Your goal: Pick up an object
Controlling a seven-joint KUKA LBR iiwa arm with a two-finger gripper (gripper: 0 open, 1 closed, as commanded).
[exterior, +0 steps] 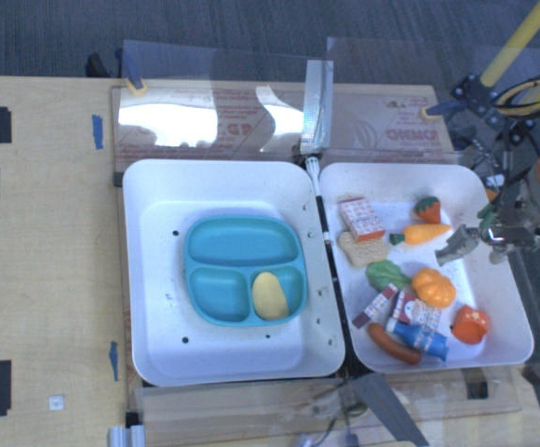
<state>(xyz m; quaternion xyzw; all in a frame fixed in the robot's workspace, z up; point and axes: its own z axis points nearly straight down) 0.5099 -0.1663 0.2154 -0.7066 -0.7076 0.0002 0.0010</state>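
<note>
Two white bins sit side by side on the bench (37, 277). The left bin (149, 250) holds a blue tray (214, 250) with three parts, and a yellow potato (270, 296) lies in the tray's lower right part. The right bin (503, 315) holds a heap of toy food. A red and white box (360, 218) lies near the top, with a tan cracker (363, 248) just below it. A carrot (426, 234) lies to the right of the box, and a small red and green thing (426, 209) sits just above the carrot. Lower down there is a green leafy thing (386, 274), an orange pumpkin (435, 287), a red tomato (471, 324), a red sausage (393, 345), and a blue and white packet (419, 329). The gripper (458, 246) comes in from the right side and hangs over the right bin. Its grey fingers (456, 243) point left, just beside the carrot's right end and above the pumpkin. I cannot tell if the fingers are apart or together, and nothing shows between them. The carrot and the pumpkin are the closest toys to the fingers.
</note>
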